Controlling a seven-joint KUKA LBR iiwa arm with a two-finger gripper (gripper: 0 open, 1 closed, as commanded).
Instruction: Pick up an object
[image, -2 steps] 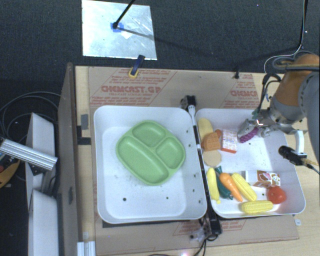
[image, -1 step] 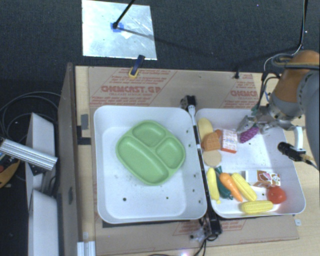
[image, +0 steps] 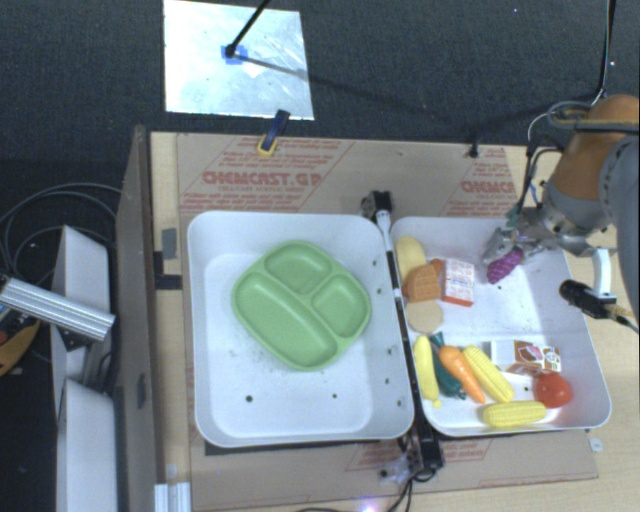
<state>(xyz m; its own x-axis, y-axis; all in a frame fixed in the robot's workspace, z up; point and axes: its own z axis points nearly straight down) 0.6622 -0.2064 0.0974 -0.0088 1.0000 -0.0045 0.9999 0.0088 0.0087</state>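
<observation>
My gripper (image: 505, 250) hangs over the far right part of the right bin (image: 590, 385). A small purple toy (image: 505, 265) sticks out from between its grey fingers (image: 497, 243), which are shut on it. The toy sits just above the bin's white floor. To its left lie a red and white carton (image: 458, 282), an orange bread piece (image: 425, 282) and a pale yellow piece (image: 408, 254). Near the front of this bin are a carrot (image: 458, 368), corn cobs (image: 488, 372), a red tomato (image: 553, 390) and a small printed box (image: 535, 355).
The left bin (image: 215, 400) holds a green divided plate (image: 300, 303). A ridge with a black clip (image: 380, 205) at its far end separates the two bins. A bare patch of white floor (image: 500, 310) lies under and in front of the gripper.
</observation>
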